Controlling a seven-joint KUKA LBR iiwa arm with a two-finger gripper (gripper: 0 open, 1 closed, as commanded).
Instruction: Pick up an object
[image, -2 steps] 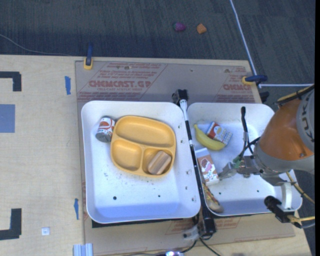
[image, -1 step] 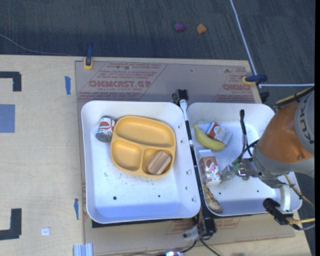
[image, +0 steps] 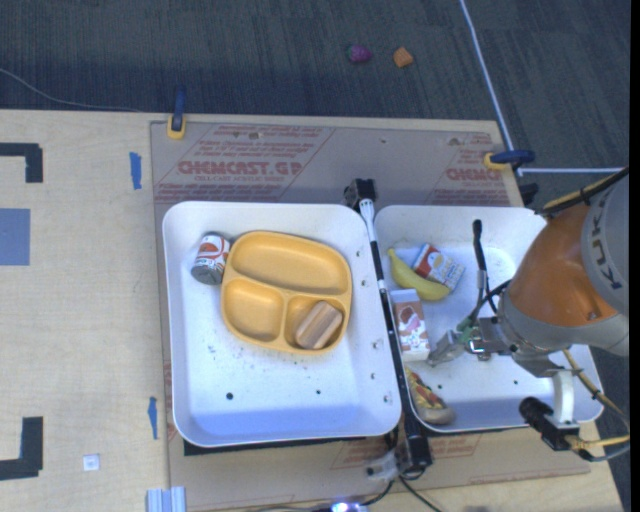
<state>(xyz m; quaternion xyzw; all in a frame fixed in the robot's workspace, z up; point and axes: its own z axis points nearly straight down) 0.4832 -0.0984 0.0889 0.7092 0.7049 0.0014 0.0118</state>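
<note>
A: Desk (image: 80, 300) with two bins; right bin (image: 500, 400) holds carton (image: 408, 322), banana (image: 415, 277).

B: End effector (image: 452, 347) low beside carton, grip unreadable. Approach step; next, close on carton.

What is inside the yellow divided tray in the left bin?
The yellow divided tray holds one tan bread-like piece in its lower right compartment. The other two compartments show bare yellow. Nothing covers the tray.
</note>
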